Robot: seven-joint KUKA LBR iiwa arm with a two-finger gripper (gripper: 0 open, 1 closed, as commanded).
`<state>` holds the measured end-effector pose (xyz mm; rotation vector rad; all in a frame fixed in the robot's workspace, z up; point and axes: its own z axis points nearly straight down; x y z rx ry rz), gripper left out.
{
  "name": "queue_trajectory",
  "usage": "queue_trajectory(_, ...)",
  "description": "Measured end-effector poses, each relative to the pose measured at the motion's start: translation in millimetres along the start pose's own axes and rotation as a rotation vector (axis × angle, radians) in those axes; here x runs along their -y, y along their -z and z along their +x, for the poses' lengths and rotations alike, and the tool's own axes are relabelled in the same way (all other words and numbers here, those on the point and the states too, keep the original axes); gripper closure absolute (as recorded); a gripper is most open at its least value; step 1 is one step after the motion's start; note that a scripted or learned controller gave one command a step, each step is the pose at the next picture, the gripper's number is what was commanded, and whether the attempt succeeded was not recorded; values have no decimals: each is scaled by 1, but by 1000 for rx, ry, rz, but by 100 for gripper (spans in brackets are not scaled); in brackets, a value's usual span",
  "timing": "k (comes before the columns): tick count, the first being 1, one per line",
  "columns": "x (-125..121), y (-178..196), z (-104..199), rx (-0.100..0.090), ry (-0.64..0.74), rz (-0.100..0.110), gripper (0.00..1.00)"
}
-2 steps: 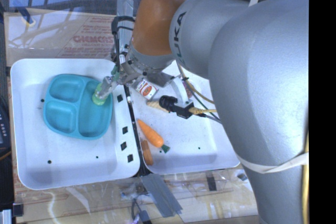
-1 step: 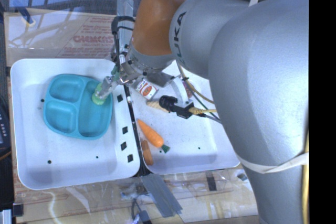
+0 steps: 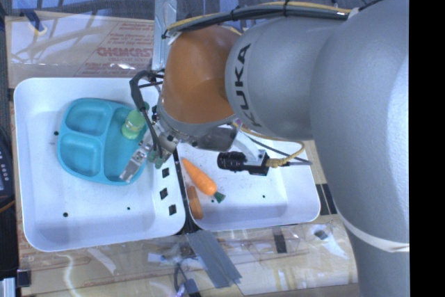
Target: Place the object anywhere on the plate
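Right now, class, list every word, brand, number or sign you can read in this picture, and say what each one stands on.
"KUKA" - dark letters running up the grey arm, beside its orange band.
"CHEMCAST" (roughly; faint and partly blurred) - reddish print on the clear sheet behind the left bin.
Smaller reddish lines on that sheet: too blurred to read.
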<state>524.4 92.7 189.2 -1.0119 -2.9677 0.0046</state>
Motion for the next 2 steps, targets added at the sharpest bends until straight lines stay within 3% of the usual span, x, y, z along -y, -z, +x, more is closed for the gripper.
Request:
queue_trajectory(1,91,94,-12,7,-7,-4,0)
queue_trajectory(2,128,63,-75,2,0,-1,0)
